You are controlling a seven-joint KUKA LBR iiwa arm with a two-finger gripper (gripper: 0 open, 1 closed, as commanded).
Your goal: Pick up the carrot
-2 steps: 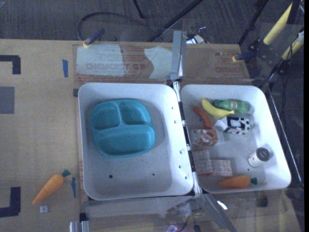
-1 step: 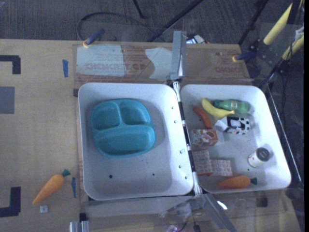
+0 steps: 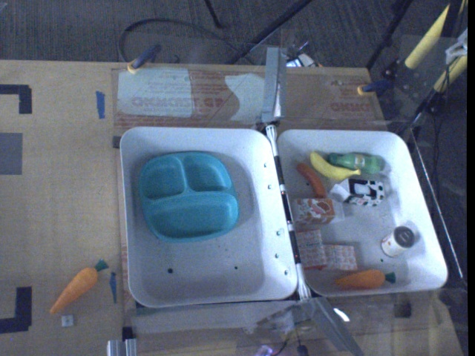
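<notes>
Carrot (image 3: pixel 361 278) lies flat in the right bin (image 3: pixel 364 232), by its near wall; another carrot (image 3: pixel 74 288) lies on the surface (image 3: pixel 44 221), near left. We think it is light, hard and smooth, so we would pinch across its fat middle.

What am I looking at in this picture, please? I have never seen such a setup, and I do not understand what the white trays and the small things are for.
This is one camera fixed above a workbench, looking down at a slant. Two shallow white bins sit side by side. The left bin holds a teal divided plate. The right bin holds toy food: a carrot, a banana, a green bottle, a sausage, small boxes and a can. A second carrot lies on the bench, left of the bins. A robot arm should pick up a carrot.
</notes>
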